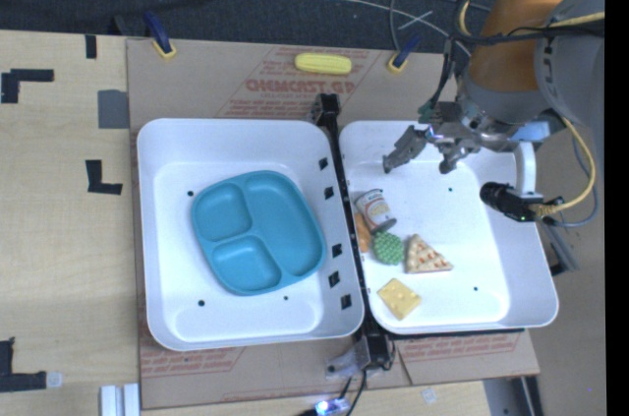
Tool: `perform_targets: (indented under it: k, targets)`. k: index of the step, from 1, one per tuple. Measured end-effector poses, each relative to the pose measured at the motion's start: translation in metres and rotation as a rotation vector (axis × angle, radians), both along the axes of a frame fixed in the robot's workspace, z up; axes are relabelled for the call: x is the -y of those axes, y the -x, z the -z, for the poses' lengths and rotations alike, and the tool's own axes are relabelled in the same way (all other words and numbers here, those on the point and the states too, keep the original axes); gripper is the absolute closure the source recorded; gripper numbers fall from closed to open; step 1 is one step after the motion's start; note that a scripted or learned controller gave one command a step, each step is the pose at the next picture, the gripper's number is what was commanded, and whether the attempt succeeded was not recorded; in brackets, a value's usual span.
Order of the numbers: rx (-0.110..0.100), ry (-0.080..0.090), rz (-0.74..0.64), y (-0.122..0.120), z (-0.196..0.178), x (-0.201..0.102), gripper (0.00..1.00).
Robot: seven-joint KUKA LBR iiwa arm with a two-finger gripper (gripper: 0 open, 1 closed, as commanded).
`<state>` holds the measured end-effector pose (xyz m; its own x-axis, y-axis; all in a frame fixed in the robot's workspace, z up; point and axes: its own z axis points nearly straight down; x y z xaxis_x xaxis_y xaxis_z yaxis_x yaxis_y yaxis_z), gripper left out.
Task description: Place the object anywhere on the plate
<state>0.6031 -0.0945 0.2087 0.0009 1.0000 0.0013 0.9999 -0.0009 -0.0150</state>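
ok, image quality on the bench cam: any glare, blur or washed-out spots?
Camera view: even, soft light; the two-finger gripper casts a faint shadow on the right white bin. White bin walls run near blown-out. Small food items are soft and low in detail; the blue sectioned plastic plate reads clearly, without glare.

Blue three-compartment plate [257,230], flat in left bin, angled; small can [373,206], green waffle piece [388,248], pizza slice [427,257], yellow cheese block [399,297], clustered in right bin's left half.

The grey arm [580,30] wears a rounded orange band [521,6], trails thin looping grey and yellow cables, and ends in a dark two-finger gripper [425,156] with a black side fitting.
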Motion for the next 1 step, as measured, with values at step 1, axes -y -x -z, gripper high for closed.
perform_targets:
  k: [1]
  targets:
    - [0.013, 0.001, -0.002, -0.0029, -0.0075, -0.0001, 0.0]
